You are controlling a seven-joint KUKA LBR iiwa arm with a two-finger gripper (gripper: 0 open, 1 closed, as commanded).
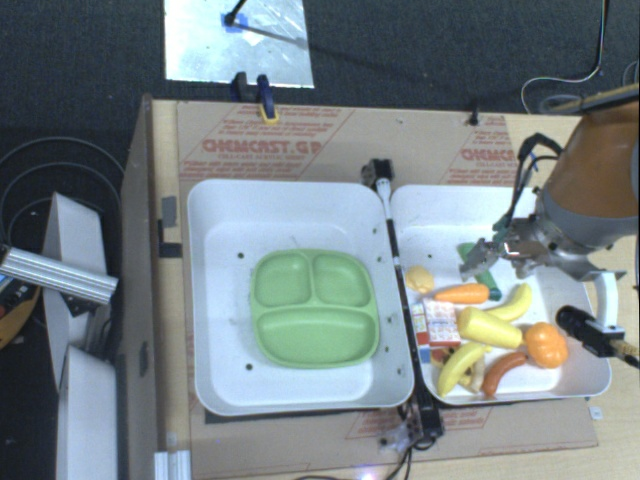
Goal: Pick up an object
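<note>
Your gripper (487, 256) hovering over the right bin (440, 208), finger spread impossible to tell, smooth plastic play food heaped below at the bin's near half: tapered carrot (462, 294), curved banana (510, 304), round orange (545, 344), bare floor toward the far wall, left bin (215, 268) carrying a green divided plate (315, 306).

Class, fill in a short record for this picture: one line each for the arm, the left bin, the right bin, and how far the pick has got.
Arm: gripper low over the right bin's upper part
Left bin: green divided plate
Right bin: toy food heaped at its lower end, including carrot, bananas, orange, sausage
Pick: nothing seen held
</note>
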